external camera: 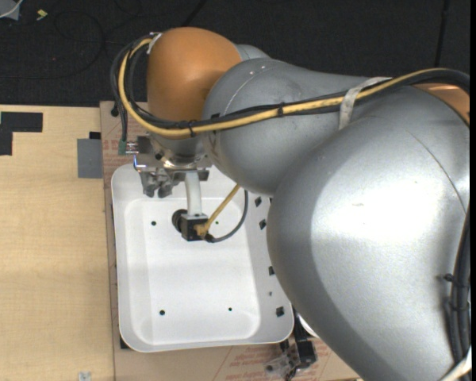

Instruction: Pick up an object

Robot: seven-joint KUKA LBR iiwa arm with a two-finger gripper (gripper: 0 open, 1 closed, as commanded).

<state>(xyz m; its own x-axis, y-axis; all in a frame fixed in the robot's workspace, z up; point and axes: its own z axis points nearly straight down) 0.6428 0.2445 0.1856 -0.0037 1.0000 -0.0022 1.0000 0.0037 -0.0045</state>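
big grey arm (365, 213) is bent right over the white bin (135, 308), with the gripper (159, 187) hanging above the bin's far left corner. honestly can't tell from here which object it's after or where that sits. can't tell if the gripper's open or closed either.

Pale tan bench top (40, 252) across left side, faint grain. Black blocky patches (12, 129) at upper left. Grey rectangle (88, 157) just beside white bin (190, 300) (rounded corners, shallow wall). Beyond bench, black backdrop (63, 54) with loose cables (4, 2) trailing over it. Lighting even, shadows soft.
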